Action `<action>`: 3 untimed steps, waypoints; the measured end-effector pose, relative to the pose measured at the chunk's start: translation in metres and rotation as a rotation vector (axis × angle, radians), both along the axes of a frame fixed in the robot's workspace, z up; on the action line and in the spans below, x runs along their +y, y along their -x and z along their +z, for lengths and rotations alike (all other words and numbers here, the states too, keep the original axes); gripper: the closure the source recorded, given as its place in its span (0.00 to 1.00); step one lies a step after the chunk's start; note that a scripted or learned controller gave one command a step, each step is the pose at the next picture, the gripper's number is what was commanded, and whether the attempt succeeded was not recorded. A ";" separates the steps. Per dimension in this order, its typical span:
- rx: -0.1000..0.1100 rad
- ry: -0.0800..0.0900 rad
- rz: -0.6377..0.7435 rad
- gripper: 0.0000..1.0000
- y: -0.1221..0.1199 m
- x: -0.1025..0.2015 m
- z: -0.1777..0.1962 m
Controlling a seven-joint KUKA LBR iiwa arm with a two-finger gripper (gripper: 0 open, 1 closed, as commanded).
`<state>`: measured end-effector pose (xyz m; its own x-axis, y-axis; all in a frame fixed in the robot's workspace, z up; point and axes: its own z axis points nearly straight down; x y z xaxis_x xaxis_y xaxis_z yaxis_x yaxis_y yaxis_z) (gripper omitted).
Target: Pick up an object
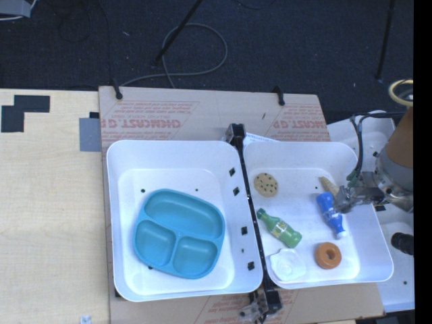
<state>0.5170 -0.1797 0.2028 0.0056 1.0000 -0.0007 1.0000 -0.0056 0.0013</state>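
The right bin (373,270) holds several small items. A blue tube-like object with a white tip (331,216) lies near its right side. My gripper (345,200) reaches in from the right and hovers right at the upper end of this blue object. A green bottle (279,227) lies tilted in the middle of the bin. An orange donut (328,256) sits near the front. A round cookie (266,184) lies at the back left, and a white lump (289,265) rests at the front left.
A tan stick-like piece (329,183) lies just behind the blue object. The left bin (116,181) holds a blue divided plate (179,233). A black divider (246,208) runs between the bins. Cables hang by the arm (398,160).
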 end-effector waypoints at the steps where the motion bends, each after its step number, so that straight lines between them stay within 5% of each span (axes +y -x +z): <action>1: -0.001 0.000 0.007 1.00 -0.001 -0.001 0.050; 3: 0.005 -0.004 0.011 1.00 0.008 0.108 0.040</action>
<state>0.5093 -0.0713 0.2425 -0.0050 1.0000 0.0030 1.0000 0.0050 -0.0039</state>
